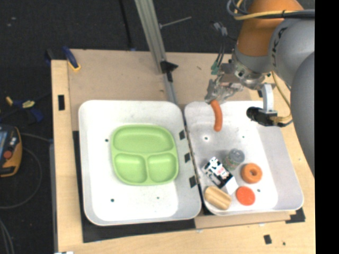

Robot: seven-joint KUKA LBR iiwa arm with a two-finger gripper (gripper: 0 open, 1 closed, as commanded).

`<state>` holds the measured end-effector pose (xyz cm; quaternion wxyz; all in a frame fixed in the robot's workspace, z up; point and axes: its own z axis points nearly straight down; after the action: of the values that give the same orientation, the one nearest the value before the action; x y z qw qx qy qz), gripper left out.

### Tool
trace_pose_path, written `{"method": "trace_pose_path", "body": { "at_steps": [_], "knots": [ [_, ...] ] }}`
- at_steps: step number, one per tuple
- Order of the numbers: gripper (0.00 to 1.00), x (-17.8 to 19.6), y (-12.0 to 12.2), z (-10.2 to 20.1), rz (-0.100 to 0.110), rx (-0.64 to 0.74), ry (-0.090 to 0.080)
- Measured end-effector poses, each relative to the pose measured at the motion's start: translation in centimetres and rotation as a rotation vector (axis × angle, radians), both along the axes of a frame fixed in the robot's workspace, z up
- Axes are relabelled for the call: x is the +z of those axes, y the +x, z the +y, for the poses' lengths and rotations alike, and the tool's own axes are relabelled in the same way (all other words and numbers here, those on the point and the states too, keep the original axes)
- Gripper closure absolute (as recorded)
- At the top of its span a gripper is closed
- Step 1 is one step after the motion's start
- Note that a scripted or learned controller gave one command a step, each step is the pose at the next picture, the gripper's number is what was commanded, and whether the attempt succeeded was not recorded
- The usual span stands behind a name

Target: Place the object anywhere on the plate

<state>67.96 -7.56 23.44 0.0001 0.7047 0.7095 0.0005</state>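
slim orange hot dog [216, 116] hanging upright from gripper [218, 95].

Plain tan bench [116, 75] with two white bins side by side on it: left bin [95, 194] mid-frame, right bin [280, 157] touching it. Blue clamp [72, 60] on the bench's upper-left corner.
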Motion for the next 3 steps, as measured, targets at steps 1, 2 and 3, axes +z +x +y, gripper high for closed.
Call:
{"method": "trace_pose_path", "body": {
  "at_steps": [1,2,3],
  "knots": [
    [1.0,1.2,-0.3,5.0,-0.002,0.0,0.001],
    [1.0,0.8,-1.2,10.1,0.001,0.0,0.001],
    [1.0,1.8,-0.6,15.5,-0.002,0.001,0.001]
  ]
}}
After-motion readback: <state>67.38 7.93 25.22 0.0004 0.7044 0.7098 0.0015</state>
